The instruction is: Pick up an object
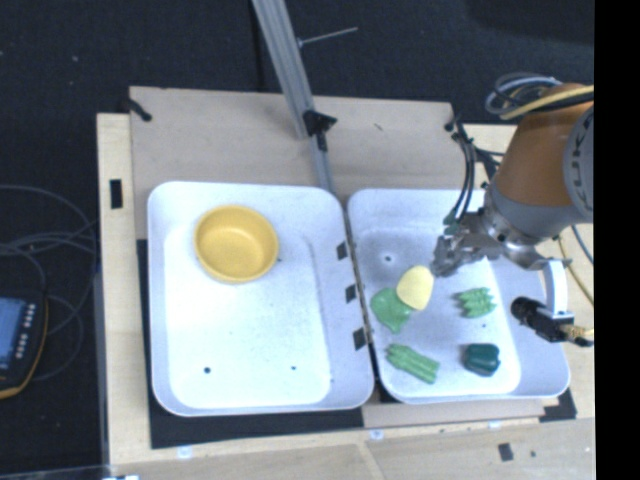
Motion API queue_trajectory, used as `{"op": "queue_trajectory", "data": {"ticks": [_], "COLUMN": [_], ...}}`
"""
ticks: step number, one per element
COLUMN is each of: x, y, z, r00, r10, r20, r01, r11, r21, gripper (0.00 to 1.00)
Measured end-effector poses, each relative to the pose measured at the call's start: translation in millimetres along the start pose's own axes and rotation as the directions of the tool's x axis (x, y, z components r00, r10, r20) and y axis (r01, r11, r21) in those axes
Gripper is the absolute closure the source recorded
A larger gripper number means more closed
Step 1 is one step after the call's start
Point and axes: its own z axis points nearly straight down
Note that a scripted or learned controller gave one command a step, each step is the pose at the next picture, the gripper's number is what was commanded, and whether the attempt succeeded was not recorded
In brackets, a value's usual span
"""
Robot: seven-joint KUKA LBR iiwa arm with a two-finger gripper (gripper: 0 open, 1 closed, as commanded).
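Observation:
The right bin holds a pale yellow rounded object lying against a light green piece. Further right lies a ridged light green item. Near the front are a long green ridged piece and a dark green pepper-like object. My gripper hangs just above and to the right of the yellow object, pointing down into the bin. Nothing shows between its tips.
A yellow bowl sits at the back of the left bin. A grey metal pole slants down from the top to the divider between the bins. Cables run along the arm at the right.

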Motion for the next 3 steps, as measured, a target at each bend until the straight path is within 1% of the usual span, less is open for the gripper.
{"op": "queue_trajectory", "data": {"ticks": [1,2,3], "x": [58,107,156], "y": [-15,-25,-30], "z": [-10,-28,-43], "r00": [1.000,1.000,1.000], "r10": [-0.001,-0.001,0.000], "r20": [-0.001,-0.001,-0.001], "r01": [0.001,0.001,0.000], "r11": [1.000,1.000,1.000], "r21": [-0.001,-0.001,-0.001], "gripper": [1.00,1.00,1.00]}}
